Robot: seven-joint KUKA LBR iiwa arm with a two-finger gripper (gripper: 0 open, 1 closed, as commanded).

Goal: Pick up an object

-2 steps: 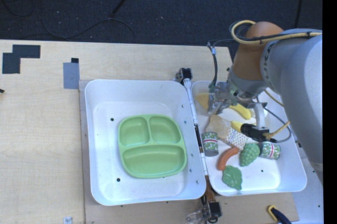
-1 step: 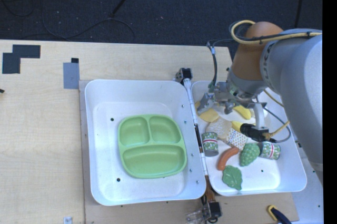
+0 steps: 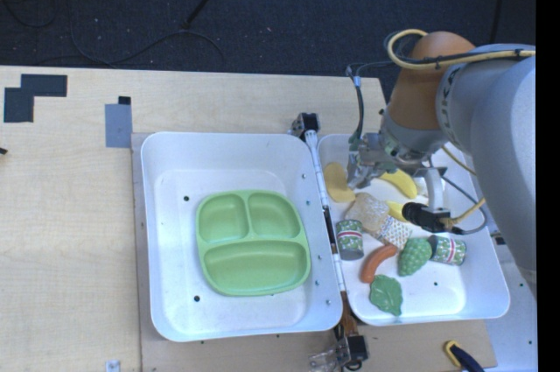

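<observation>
**A:** Camera view first: where are you against the right bin [image 3: 490,296]?

**B:** My gripper [image 3: 361,171] is down inside it, at the far end, close to the wall it shares with the left bin [image 3: 157,186]. It sits just over a pale yellow piece [image 3: 338,184] and right beside the banana [image 3: 401,184].

**A:** Open or closed? Anything in hand?

**B:** I cannot tell. The wrist and cables cover the tips from this angle, and I see nothing gripped, so I would not claim a hold.

**A:** What is on offer in that bin?

**B:** Nearer the front than my gripper: a small can [image 3: 349,238], a beige mesh-patterned block [image 3: 382,219], an orange sausage [image 3: 379,261], a green bumpy piece [image 3: 415,256], another green piece [image 3: 386,295] and a second can on its side [image 3: 451,250]. The green divided plate [image 3: 253,241] lies alone in the left bin.

**A:** So which step is this?

**B:** I judge it the descent onto a target, the grasp not yet confirmed. Next I need to close on whichever piece lies under me, probably the yellow one or the banana, then lift straight up. The clutter and the nearby wall could spoil the grip.
</observation>
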